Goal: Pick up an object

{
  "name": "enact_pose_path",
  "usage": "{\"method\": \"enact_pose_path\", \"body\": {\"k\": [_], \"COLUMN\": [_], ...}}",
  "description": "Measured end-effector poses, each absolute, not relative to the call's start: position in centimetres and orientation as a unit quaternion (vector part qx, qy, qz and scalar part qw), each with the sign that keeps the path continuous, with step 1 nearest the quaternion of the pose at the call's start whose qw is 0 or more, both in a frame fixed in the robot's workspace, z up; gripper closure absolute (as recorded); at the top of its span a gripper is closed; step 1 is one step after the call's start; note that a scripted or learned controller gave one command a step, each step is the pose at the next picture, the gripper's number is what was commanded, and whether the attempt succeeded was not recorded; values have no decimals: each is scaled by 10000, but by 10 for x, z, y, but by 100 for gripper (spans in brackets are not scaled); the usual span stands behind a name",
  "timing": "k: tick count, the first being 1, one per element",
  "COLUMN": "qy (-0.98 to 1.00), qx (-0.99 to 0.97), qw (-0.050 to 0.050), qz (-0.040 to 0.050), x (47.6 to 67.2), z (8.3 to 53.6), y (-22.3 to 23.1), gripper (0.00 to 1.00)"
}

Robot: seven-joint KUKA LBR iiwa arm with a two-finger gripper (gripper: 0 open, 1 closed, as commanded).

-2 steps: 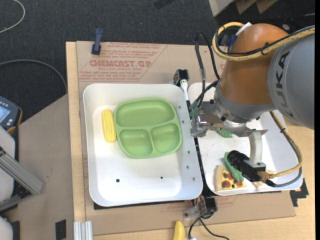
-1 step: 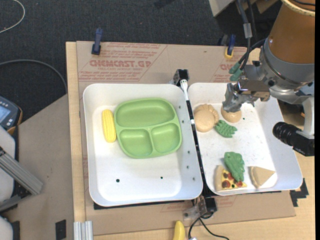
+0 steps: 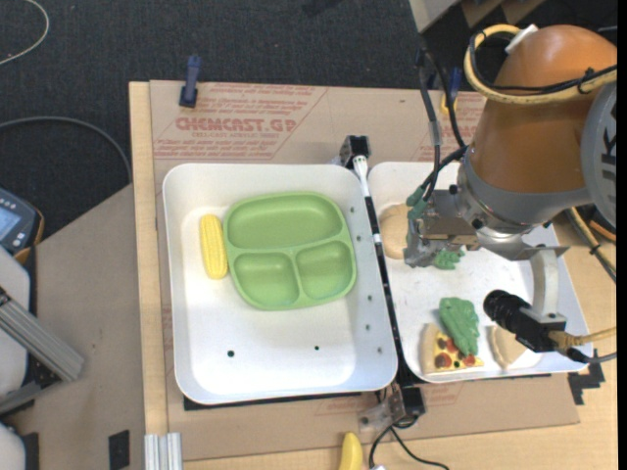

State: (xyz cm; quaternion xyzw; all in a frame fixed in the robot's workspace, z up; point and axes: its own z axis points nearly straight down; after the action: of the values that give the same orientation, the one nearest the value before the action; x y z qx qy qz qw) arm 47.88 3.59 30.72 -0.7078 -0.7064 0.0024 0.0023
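A yellow corn cob [image 3: 212, 245] lies just left of the green plate [image 3: 289, 250] in the left bin [image 3: 186, 292]. Right of the plate, in the right bin [image 3: 411, 306], a beige bun [image 3: 392, 231] sits beside the end effector [image 3: 431, 248], which hangs low over a small green piece [image 3: 449, 258]; whether it is clenched or released cannot be told. Farther right of the plate lie a green leaf [image 3: 460, 323] and a pizza slice [image 3: 446, 349].

Quick headcount: two shallow white bins, the left bin [image 3: 196, 341] and the right bin [image 3: 397, 182]. Left holds one green divided plate [image 3: 289, 253] and one yellow toy corn cob [image 3: 212, 246]. Right holds one toy pizza slice [image 3: 446, 349], two green leafy pieces [image 3: 460, 323] [image 3: 449, 258] and two tan bread-like pieces [image 3: 392, 231] [image 3: 506, 347].
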Motion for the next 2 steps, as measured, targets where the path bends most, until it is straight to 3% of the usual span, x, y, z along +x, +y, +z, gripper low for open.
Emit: {"method": "enact_pose_path", "body": {"k": [1,2], "qy": [-7083,-7078], "qx": [-7059,-7064], "qw": [-38,-18], "qz": [-50,-12], "x": [480,480], "z": [413,418], "y": [48,48], "gripper": [100,100]}}
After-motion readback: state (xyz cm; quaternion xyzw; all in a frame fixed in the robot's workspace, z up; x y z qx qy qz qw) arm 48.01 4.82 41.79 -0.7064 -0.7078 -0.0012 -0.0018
